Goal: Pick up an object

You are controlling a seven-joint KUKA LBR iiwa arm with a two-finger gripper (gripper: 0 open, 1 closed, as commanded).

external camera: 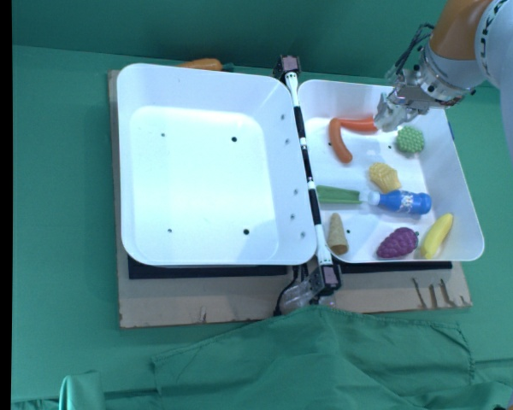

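Lower edge of frame: a rumpled green cloth overlaps the cardboard sheet under both bins.

Right bin, nearest row: a tan cone by the left wall, a purple grape bunch and a yellow banana just beside each other at the lower right corner.

Next row: a green vegetable lying level, its right end meeting the cap of a blue bottle. The bottle carries a pale label; its writing is too small to read. Just above sits a yellow corn piece.

Upper part of the bin: a red sausage, an orange-red carrot and a green knobbly ball.

The gripper hangs over the carrot's right end, just left of the ball. Whether it is apart or together cannot be told; nothing is seen clamped.

Left bin: bare white floor with small dark dots.

Far edge: an orange object lies behind the left bin's rim.
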